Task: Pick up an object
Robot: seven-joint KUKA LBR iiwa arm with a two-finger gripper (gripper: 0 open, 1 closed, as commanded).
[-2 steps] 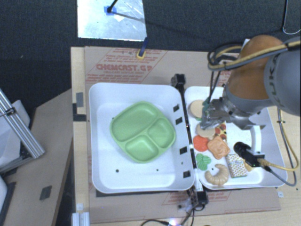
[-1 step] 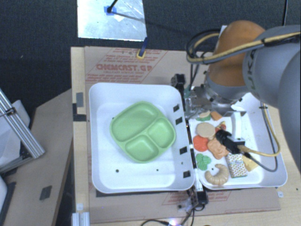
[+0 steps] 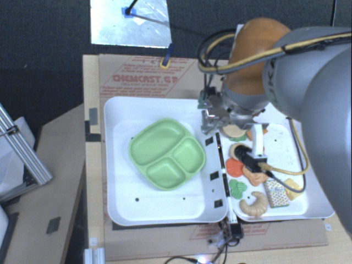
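Above the far left corner of the right bin (image 3: 286,147) hangs the tool (image 3: 212,120); wide or narrow, I cannot tell. Toy food (image 3: 235,168) crowds that bin's left side. The croissant (image 3: 254,203) near its near edge looks the easiest pick, so I'd descend squarely over it, clear of its neighbours.

Green divided plate (image 3: 166,154): smooth moulded plastic, soft sheen. Left bin (image 3: 118,164): white plastic, smooth, mostly matt. Cardboard sheet (image 3: 143,77) under the bins: brown, matt, red print. Foil sheet (image 3: 132,15) at the top: silvery, crinkled, reflective. Backdrop (image 3: 44,37): dark, rough, cloth-like. Surface (image 3: 60,147): tan board, matt. Arm casing (image 3: 319,81): grey, smooth, satin; orange band (image 3: 256,48) glossy. Rail (image 3: 22,153) at left: bare metal. Croissant (image 3: 254,203): tan, plastic-looking, slight shine.
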